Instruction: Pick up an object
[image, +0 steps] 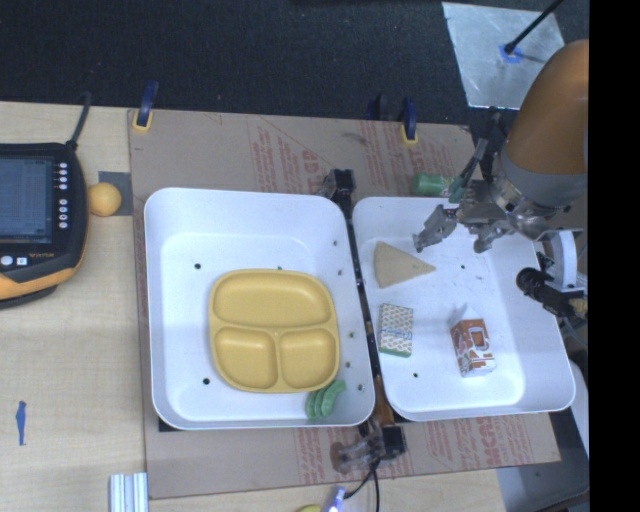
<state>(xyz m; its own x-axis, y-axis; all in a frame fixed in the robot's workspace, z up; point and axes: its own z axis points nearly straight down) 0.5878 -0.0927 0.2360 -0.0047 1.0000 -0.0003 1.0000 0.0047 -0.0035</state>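
**Desk:** What have you got from the overhead camera?

**Operator:** I see the gripper (460, 231) over the back part of the right bin (545, 395), hanging off the grey arm (545, 110) with its orange band. Its two fingers (432, 230) stand spread wide, with nothing between them.

**Desk:** And things to pick?

**Operator:** Three in that right bin. Closest to the gripper is a tan wedge (401, 264), flat and roughly triangular, lying just beside the open fingers toward the bin's left wall. Nearer the front is a small carton (396, 330) with a pale, speckled print, close to the left wall. To its right sits a second little box (473, 346) in red-brown and white, slightly tilted; I can't read its label at this resolution.

**Desk:** Left bin?

**Operator:** I see a yellow sectioned plate (273, 329), one long compartment at the back and two smaller ones in front. A green object (325, 400) lies at the plate's front right corner; I think it touches the plate, though the edge is murky there.
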